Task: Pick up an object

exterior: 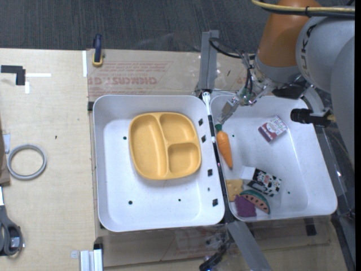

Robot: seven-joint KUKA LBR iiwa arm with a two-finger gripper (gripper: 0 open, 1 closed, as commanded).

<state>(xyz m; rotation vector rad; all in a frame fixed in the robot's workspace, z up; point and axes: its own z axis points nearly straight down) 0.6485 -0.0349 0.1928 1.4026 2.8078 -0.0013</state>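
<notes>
Two shallow white bins side by side on the bench point(45, 117), seen from above at a slant. In the left bin point(107, 196), a yellow divided plate point(164, 145) with three compartments, lying flat, slightly left of the bin's middle.

In the right bin point(307, 191), several small things. Along its left wall, a toy carrot point(225, 148), orange with a green tip pointing to the upper part of the frame. Toward the upper right of that bin, a small purple-and-white packet point(272, 129), well apart from the carrot. Near the lower left corner, a cluster: a black-and-white patterned item point(265, 181), a yellow block point(234, 187), a toy watermelon slice point(256, 200) and a purple piece point(245, 206), all close together or touching.

Reaching in from the upper right of the frame, the grey arm with its orange band point(287, 33). At its end, the tool point(227, 110), low over the upper left corner of the right bin, just above the carrot's green tip, beside the divider between the bins. Fingers too small and dim to read: spread or pressed together, cannot tell. Nothing seen between them.

On the bench at the left of the frame, a grey ring point(25, 161), scissors point(10, 239) near the lower left edge, and a blue-handled clamp point(97, 49) at the top.
</notes>
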